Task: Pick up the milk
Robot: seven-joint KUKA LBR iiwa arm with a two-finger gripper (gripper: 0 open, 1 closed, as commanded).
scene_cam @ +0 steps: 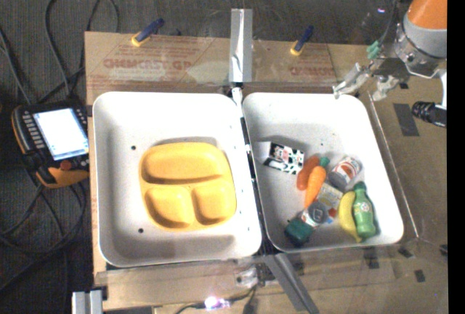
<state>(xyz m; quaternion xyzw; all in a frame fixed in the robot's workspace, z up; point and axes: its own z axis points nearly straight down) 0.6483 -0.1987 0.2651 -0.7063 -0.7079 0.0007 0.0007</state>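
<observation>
The milk is a small white carton with black cow patches. It lies on its side in the right bin, near that bin's left wall. My gripper hangs above the right bin's far right corner, well up and to the right of the milk. Its fingers are spread open with nothing between them.
Near the milk lie an orange carrot, a small can, a green bottle, a yellow banana and a teal-capped bottle. The left bin holds a yellow divided tray. A tablet sits far left.
</observation>
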